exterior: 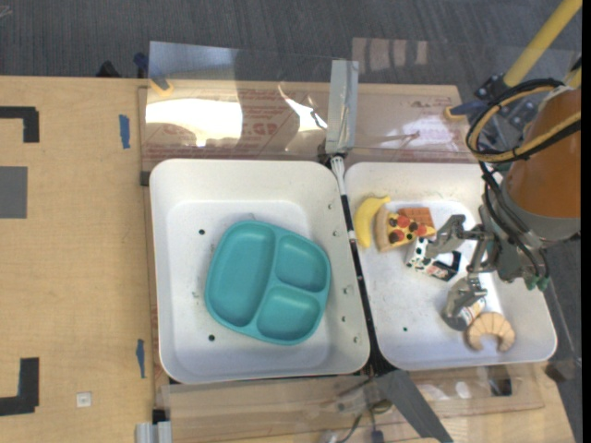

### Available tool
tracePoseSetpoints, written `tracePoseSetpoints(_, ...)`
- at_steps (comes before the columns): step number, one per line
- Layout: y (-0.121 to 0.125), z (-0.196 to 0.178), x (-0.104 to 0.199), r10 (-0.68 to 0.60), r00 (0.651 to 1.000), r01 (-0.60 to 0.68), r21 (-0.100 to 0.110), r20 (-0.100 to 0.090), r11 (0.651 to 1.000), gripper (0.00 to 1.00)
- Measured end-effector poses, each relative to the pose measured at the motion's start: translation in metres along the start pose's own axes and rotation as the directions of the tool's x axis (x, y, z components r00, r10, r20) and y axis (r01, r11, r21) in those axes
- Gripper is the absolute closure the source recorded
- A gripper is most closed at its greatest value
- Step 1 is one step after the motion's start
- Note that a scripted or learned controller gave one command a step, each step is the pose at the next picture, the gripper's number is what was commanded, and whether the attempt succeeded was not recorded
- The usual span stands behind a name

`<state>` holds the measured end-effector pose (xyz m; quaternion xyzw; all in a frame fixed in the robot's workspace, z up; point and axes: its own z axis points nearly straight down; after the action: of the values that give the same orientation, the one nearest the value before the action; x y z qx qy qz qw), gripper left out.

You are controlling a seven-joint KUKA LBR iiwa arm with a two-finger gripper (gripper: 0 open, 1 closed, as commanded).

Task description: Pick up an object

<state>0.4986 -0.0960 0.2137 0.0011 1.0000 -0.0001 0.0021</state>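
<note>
Two white bins [175, 247] sit on a wooden bench [65, 247]; grey carpet [231, 7] beyond.

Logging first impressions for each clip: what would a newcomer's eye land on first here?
Probably the teal divided plate, lying alone in the left bin and bright against the white. Next, the cluster in the right bin: a banana beside a pizza slice near the divider, and a croissant toward the near right corner. The arm's claw hangs over that bin, between the pizza slice and the croissant.
</note>
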Motion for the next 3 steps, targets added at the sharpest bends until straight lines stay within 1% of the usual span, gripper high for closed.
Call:
tracePoseSetpoints(1,-0.009,0.124,-0.017,-0.182,0.983,0.182,0.003,0.009,0.983,0.0)
tracePoseSetpoints(2,-0.007,0.111,-0.023,-0.185,0.982,0.185,0.007,0.026,0.983,1.0)
tracePoseSetpoints(3,0.009,0.024,-0.028,-0.094,0.996,0.094,0.002,0.011,0.996,1.0)
